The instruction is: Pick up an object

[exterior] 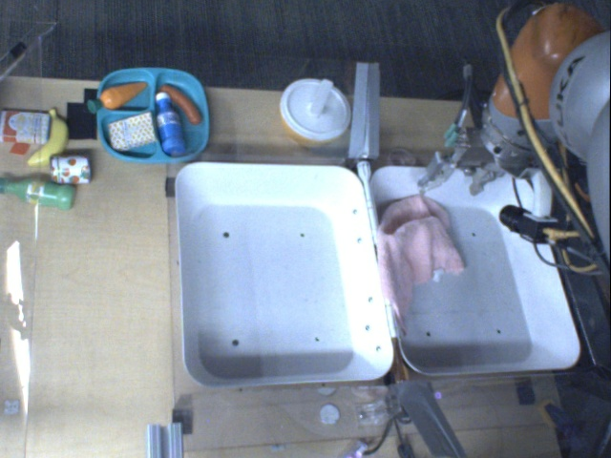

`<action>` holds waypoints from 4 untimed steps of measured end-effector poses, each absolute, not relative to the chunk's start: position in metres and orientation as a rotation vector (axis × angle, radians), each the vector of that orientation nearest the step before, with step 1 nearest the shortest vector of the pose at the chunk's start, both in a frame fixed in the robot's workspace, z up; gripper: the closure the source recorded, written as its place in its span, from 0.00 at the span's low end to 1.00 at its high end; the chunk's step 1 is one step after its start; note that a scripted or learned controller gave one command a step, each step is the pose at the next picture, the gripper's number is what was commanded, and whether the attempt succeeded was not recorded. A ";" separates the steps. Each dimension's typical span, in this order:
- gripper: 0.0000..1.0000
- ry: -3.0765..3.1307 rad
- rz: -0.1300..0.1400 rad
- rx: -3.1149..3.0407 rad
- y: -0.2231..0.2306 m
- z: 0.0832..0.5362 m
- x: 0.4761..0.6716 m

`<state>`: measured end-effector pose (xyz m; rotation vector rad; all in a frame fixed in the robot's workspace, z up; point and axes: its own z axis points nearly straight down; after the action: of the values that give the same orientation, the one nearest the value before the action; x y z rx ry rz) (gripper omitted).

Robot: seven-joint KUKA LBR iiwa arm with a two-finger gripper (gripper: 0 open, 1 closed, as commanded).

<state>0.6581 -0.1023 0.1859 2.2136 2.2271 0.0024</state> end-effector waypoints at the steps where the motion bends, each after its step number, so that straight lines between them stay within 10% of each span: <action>1: 0.00 2.278 0.006 2.157 -0.105 0.095 0.644; 2: 0.00 2.330 0.014 2.091 -0.101 0.090 0.596; 3: 0.00 2.404 0.013 2.002 -0.089 0.091 0.606; 4: 0.00 2.431 0.005 1.982 -0.091 0.089 0.671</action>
<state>0.6711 -0.0911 0.0892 1.9816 2.4307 0.0054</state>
